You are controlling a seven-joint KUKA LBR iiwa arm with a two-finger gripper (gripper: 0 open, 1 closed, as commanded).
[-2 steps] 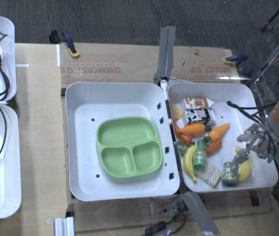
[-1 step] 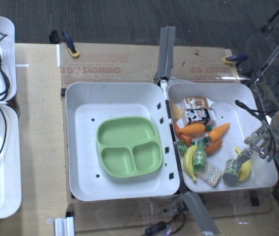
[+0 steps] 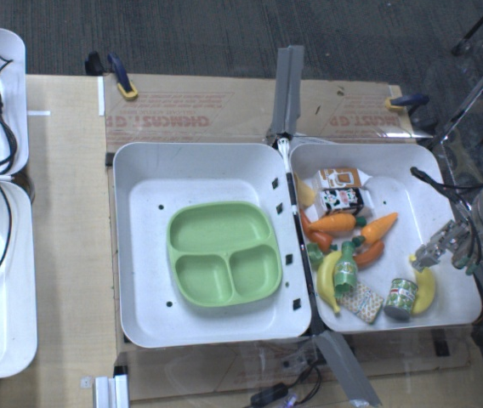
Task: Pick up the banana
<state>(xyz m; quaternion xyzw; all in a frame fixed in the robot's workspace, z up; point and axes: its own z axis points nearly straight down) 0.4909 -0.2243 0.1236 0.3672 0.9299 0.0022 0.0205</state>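
Camera view: the pincer (image 3: 433, 253) hangs over the right bin (image 3: 446, 308), whether spread or closed impossible to tell. The nearest banana (image 3: 426, 289) lies just below it, long axis near-upright in frame, beside a small can (image 3: 401, 297).

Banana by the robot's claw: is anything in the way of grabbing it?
Nothing visible blocks it. The gripper sits right at the top end of the banana near the right bin's right wall. A small can rests just beside that banana on its left, so the fingers could bump it. Another banana lies farther left among the carrots.
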